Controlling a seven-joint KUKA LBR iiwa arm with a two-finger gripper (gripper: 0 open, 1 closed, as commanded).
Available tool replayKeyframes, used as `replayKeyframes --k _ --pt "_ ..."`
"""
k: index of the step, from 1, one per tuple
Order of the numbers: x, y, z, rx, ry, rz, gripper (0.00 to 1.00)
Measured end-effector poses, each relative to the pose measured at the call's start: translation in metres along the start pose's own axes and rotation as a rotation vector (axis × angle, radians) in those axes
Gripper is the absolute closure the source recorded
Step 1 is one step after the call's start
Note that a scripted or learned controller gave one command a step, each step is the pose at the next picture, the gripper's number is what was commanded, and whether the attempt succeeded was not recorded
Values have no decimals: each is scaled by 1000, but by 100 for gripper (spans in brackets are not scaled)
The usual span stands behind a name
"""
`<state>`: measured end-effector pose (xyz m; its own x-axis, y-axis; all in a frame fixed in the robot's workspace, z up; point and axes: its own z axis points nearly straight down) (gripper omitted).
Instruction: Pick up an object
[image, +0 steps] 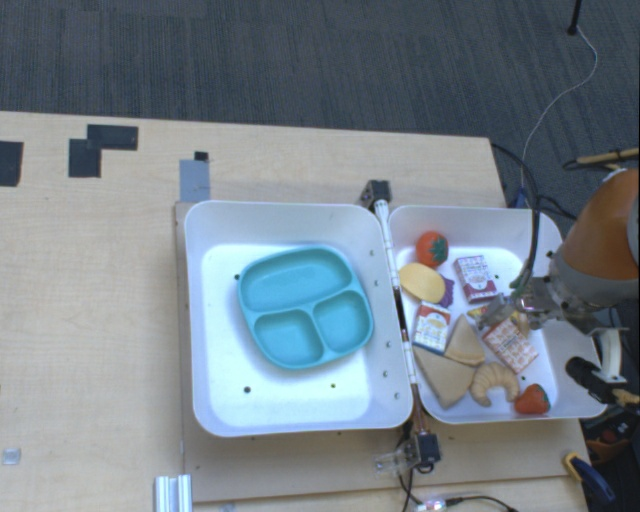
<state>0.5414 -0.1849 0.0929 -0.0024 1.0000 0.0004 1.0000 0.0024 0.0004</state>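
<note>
Reaching in from the right, the gripper (515, 308) sits low over the right bin (500, 222), just above a red-and-white packet (512, 345). I cannot tell how its fingers stand. I note a croissant (495, 381), strawberry (533, 398) and tomato (431, 247) nearby. The left bin (215, 300) holds a blue divided plate (303, 305).

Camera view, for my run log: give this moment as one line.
arm: over right bin | gripper: low among toy food | grasp: not evident | left bin: blue tray
</note>
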Motion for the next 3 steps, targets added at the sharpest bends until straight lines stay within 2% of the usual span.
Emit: replayKeyframes --k 1,2,3 --pt "0 2 -12 -5 -1 -1 100" --pt "0 2 -12 -5 -1 -2 0" --pt "69 -24 6 -8 -2 -1 0"
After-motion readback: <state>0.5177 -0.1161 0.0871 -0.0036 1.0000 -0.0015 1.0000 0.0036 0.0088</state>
